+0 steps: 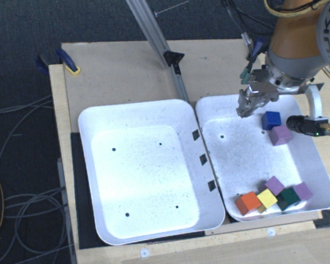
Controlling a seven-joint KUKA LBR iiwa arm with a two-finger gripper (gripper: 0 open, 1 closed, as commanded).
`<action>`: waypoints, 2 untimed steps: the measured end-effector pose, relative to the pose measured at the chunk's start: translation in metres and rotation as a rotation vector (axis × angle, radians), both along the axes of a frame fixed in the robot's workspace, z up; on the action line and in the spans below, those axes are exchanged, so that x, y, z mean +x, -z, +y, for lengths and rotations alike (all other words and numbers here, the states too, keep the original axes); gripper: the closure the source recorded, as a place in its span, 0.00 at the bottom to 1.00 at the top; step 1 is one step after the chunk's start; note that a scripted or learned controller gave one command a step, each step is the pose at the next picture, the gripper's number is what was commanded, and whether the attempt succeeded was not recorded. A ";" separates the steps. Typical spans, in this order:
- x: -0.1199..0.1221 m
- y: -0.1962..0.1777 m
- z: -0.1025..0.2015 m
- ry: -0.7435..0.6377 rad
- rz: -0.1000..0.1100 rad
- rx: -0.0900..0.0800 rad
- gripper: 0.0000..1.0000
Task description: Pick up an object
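Over the right bin's far end the gripper hangs above bare floor, nothing visibly between its fingers; how far apart the jaws stand I cannot tell. Nearest are the blue block and purple block, just to its right. This looks like the approach step: next, shift over one block and descend.

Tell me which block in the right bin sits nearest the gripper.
The blue block, just right of the gripper near the bin's far end. The purple block lies slightly farther; the rest cluster at the near edge.
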State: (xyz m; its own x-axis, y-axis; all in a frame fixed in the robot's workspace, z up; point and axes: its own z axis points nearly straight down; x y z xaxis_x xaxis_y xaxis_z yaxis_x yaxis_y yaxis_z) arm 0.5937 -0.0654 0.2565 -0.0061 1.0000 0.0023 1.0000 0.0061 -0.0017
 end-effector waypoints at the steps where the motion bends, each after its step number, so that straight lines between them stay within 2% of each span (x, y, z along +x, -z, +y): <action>1: -0.009 0.000 0.054 -0.001 0.000 0.001 1.00; 2: -0.015 -0.002 0.107 -0.001 0.000 0.001 1.00</action>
